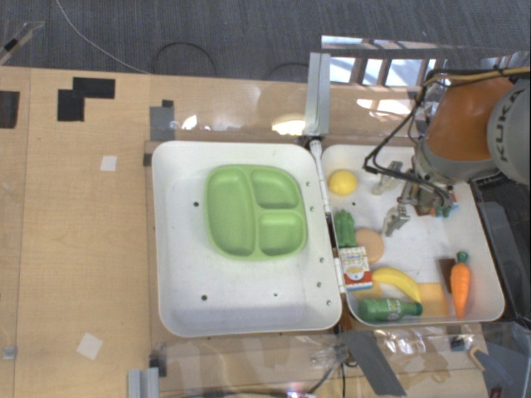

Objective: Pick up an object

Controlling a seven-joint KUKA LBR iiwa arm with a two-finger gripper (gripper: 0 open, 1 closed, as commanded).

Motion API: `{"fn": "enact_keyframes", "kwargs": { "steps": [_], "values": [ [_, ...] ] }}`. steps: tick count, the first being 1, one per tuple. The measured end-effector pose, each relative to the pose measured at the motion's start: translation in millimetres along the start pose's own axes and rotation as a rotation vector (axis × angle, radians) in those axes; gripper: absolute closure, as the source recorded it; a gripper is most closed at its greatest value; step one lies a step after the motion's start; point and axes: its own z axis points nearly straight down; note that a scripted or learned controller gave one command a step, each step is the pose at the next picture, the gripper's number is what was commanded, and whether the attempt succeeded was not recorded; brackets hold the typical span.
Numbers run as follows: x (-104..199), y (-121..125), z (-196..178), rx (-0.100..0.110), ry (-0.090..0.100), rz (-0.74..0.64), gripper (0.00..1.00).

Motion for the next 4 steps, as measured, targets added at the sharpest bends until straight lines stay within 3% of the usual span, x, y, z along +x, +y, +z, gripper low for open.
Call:
{"fn": "enact_keyframes", "kwargs": {
  "steps": [1, 2, 3, 4],
  "values": [
    [-37, -44, 0, 0.001, -0.001, -0.02, 0.0],
    [-41, -40, -15, 0.002, -0.016, -0.028, 1.0],
    [-44, -54, -133, 0.004, -0.013, -0.096, 1.0],
    [-42, -53, -126, 0.001, -0.002, -0.097, 0.0]
  ]
}}
